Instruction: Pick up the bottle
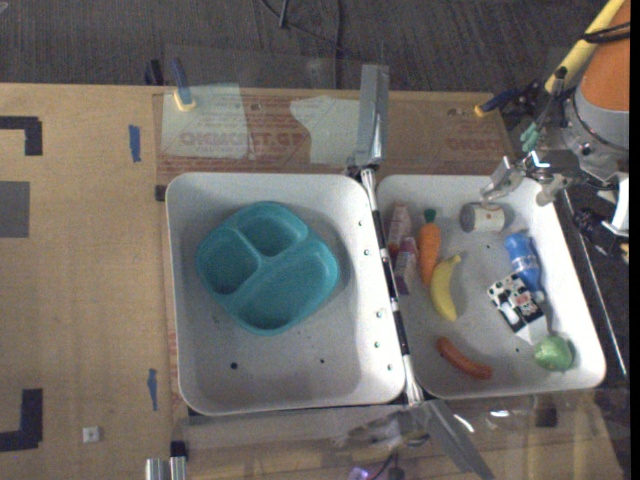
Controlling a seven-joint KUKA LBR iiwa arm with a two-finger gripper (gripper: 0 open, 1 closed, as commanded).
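Cardboard-brown table (80, 268) with two white bins side by side, dark floor behind it.

The left bin (200, 368) holds one teal divided plate (266, 265) with free room around it. The right bin (580, 358) is crowded: the blue bottle (522, 256) lies near its right wall, between a grey cylinder (482, 217) and a black-and-white box (516, 301); carrot (429, 248) and banana (444, 288) lie more left. The hand (520, 173) stands above the bin's far edge; whether it is apart or together, I cannot tell.
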